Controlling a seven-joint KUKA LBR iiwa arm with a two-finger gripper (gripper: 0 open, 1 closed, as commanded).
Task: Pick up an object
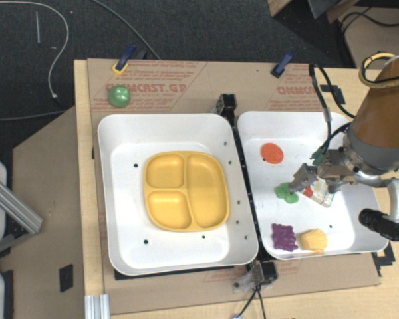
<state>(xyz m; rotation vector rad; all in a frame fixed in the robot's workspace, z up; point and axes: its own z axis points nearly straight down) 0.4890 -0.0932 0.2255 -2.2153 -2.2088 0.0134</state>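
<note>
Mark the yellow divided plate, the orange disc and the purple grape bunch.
yellow divided plate (186,191): camera view, central ridge between compartments.
orange disc (272,153): camera view, middle of its top face.
purple grape bunch (284,236): camera view, centre of the cluster.

two white bins (113,178), one yellow plate (186,190)

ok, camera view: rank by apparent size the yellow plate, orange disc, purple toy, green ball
1. yellow plate, by far the largest
2. purple toy
3. and 4. orange disc and green ball look about alike; not ranking them.
</note>
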